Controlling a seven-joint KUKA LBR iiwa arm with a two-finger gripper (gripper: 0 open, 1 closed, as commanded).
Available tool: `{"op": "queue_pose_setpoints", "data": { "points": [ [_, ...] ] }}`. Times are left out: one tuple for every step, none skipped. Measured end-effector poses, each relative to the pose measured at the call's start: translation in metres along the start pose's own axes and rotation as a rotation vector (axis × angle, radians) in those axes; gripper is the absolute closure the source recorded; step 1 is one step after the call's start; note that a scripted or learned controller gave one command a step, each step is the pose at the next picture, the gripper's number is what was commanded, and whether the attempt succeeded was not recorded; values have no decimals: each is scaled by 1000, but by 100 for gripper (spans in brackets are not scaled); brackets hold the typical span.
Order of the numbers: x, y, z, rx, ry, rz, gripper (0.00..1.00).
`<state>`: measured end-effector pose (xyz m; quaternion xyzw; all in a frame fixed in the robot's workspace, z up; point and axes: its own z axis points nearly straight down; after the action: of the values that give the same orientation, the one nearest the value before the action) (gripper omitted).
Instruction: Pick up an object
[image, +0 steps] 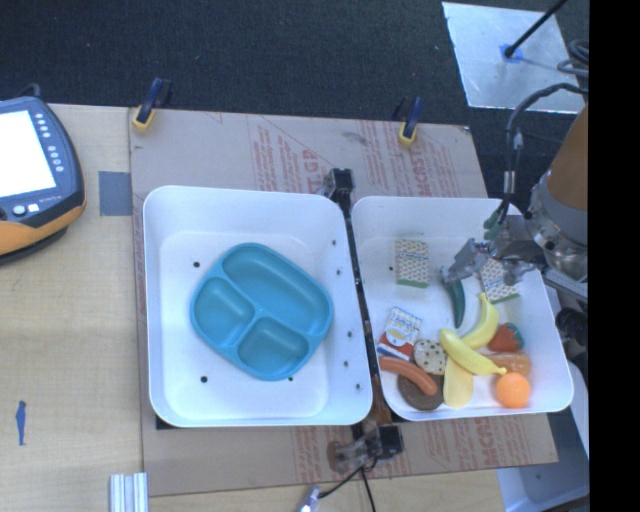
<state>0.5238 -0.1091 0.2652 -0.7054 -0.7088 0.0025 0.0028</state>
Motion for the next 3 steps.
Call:
{"op": "queue_pose_setpoints", "data": {
  "points": [
    [-59,36,101,1,-1,-1,0],
    [-87,73,176,0,2,-3,0],
    [-89,73,168,5,0,-6,100]
  ]
}}
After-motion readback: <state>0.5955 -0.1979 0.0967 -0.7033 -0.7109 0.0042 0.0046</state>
